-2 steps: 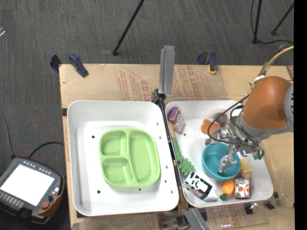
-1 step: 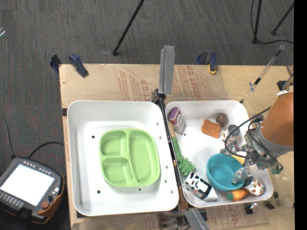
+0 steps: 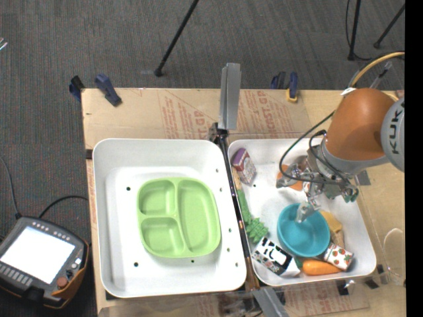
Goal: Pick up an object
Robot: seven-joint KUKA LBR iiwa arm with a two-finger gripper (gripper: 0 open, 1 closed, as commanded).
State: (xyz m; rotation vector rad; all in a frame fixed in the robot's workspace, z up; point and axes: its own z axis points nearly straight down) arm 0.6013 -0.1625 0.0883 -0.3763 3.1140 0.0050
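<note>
Nearest us the orange carrot (image 3: 320, 267) and checkered box (image 3: 338, 255) lie at the right bin's (image 3: 365, 233) front edge, and just behind them the teal bowl (image 3: 303, 230) sits directly beneath the claw (image 3: 308, 211), whose grip I cannot tell.

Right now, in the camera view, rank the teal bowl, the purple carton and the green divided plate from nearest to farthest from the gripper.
1. Teal bowl: in the right bin, directly under the gripper.
2. Purple carton: same bin, at its upper left corner.
3. Green divided plate: in the left bin, across the divider.
</note>
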